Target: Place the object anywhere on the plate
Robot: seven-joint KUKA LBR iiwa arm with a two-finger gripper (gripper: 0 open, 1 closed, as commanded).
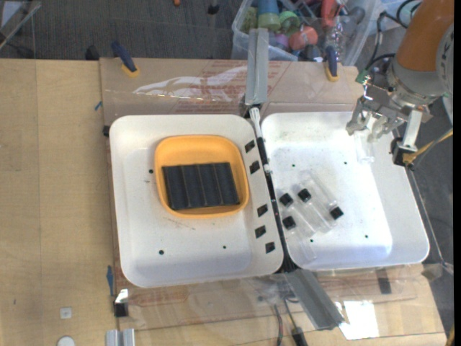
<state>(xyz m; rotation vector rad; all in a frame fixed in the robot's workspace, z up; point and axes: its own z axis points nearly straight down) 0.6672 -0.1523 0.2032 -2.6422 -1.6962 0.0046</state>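
Here, the gripper (367, 125) hovers with fingers spread and unladen over the right bin (374, 222); a dark object (200, 186) sits on the orange plate (167, 153).

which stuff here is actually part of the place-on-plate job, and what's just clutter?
Job:
- orange plate in the left bin, dark ribbed block already on it
- clear object with black squares in the right bin
- claw over the right bin's far edge

Clutter:
- tub of toys behind the bench
- blue clamps
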